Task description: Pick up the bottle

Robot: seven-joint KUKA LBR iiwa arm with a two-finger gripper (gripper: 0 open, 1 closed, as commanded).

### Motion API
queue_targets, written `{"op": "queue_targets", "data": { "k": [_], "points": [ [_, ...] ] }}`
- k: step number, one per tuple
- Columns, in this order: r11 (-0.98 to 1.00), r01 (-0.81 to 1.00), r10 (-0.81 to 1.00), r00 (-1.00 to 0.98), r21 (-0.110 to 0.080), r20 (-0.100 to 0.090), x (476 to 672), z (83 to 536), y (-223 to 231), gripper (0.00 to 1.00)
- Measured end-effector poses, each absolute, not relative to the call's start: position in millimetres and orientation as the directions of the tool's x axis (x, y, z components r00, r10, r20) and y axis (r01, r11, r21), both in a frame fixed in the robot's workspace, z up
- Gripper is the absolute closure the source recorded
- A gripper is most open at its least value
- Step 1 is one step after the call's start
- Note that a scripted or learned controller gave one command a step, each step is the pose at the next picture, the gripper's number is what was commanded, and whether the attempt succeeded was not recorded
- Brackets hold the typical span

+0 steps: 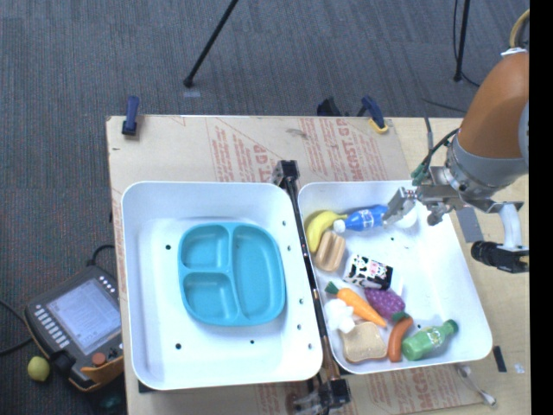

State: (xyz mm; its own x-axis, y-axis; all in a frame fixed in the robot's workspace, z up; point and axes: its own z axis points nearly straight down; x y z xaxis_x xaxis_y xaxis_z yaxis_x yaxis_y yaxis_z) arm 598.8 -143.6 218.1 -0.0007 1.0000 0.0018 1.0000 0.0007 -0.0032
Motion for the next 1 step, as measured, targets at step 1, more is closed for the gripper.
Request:
{"op": "queue_targets", "data": {
  "k": [1],
  "points": [
    [0.003, 1.000, 1.000, -0.003, -0.004, 0.003, 599.2, 228.1, -143.1, 1.00]
  ]
}}
